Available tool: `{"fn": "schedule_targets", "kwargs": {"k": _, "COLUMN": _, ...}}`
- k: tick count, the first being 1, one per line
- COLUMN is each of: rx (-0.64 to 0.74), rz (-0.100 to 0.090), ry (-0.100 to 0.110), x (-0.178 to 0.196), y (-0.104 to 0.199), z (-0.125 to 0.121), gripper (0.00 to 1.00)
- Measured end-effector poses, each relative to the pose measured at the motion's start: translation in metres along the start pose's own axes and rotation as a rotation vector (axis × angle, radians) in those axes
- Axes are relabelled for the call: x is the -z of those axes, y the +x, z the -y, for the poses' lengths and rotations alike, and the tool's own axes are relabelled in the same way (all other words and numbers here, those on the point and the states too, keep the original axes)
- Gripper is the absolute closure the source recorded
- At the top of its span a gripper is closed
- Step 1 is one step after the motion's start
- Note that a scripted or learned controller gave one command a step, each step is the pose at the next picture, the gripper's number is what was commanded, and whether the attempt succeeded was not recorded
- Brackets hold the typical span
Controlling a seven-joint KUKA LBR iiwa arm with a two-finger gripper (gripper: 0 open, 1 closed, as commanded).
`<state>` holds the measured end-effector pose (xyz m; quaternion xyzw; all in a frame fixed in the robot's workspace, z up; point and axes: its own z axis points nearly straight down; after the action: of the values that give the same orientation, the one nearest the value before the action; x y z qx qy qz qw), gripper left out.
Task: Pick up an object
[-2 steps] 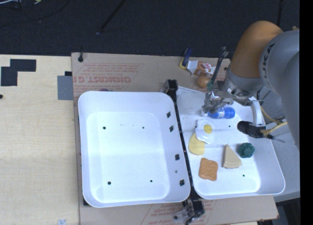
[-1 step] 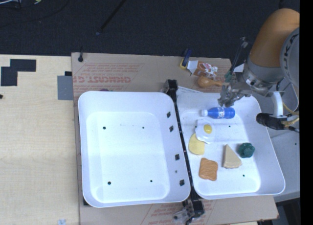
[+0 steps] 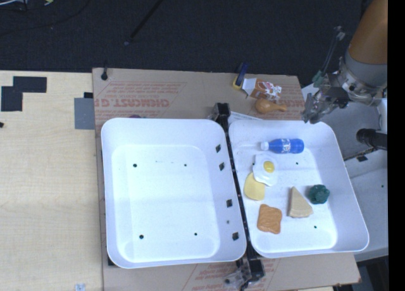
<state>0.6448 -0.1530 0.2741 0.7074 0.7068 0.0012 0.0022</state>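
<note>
The right bin (image 3: 345,220) holds several items: a blue bottle with a white cap (image 3: 283,146) lying on its side, a fried-egg toy (image 3: 266,169), a yellow round piece (image 3: 254,188), a brown toast piece (image 3: 269,218), a tan wedge (image 3: 299,204) and a dark green lump (image 3: 318,193). My gripper (image 3: 314,111) hangs above the bin's far right corner, up and to the right of the bottle, and touches none of the items. It points downward with nothing seen in it.
The left bin (image 3: 120,188) lies beside the right one, with a black clip strip (image 3: 231,182) between them. Behind the bins on the cardboard lie a tan toy (image 3: 269,105), a small packet (image 3: 266,88) and a blue-yellow item (image 3: 240,76).
</note>
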Motion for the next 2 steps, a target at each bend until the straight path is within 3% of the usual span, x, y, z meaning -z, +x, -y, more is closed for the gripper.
{"fn": "schedule_targets", "kwargs": {"k": 1, "rx": 0.005, "rz": -0.002, "ry": 0.006, "x": 0.007, "y": 0.062, "z": 0.001, "gripper": 1.0}}
{"fn": "schedule_targets", "kwargs": {"k": 2, "rx": 0.0, "rz": -0.001, "ry": 0.001, "x": 0.07, "y": 0.043, "z": 0.0, "gripper": 1.0}}
